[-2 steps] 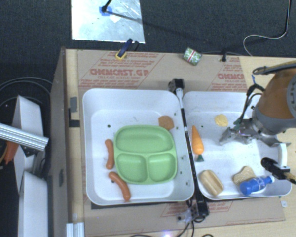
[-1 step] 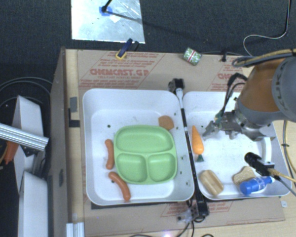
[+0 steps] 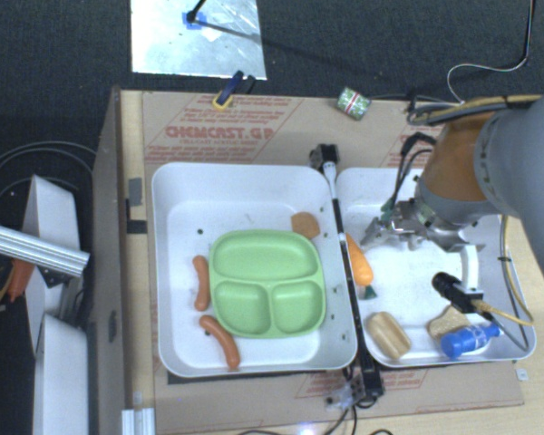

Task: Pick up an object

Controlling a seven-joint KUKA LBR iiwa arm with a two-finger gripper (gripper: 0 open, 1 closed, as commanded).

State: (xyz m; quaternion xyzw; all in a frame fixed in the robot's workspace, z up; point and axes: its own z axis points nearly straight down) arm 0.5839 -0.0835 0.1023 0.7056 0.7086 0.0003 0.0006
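The gripper (image 3: 392, 227) hangs over the upper part of the right bin (image 3: 408, 184), just right of the carrot (image 3: 359, 263) lying against the divider; whether its fingers are spread or pressed together I cannot tell. That carrot looks the nearest candidate (a toy, I'd guess); light, stiff, smooth enough to slip; best pinched across its thick middle, away from the bin wall.

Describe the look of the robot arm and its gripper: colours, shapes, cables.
The arm is a thick, rounded grey body with a broad orange band above the wrist. Below the band comes a grey collar, then a small metallic silver gripper with thin, pale fingers. Thin dark cables loop along the wrist beside the orange band. No lettering or markings are legible on it.
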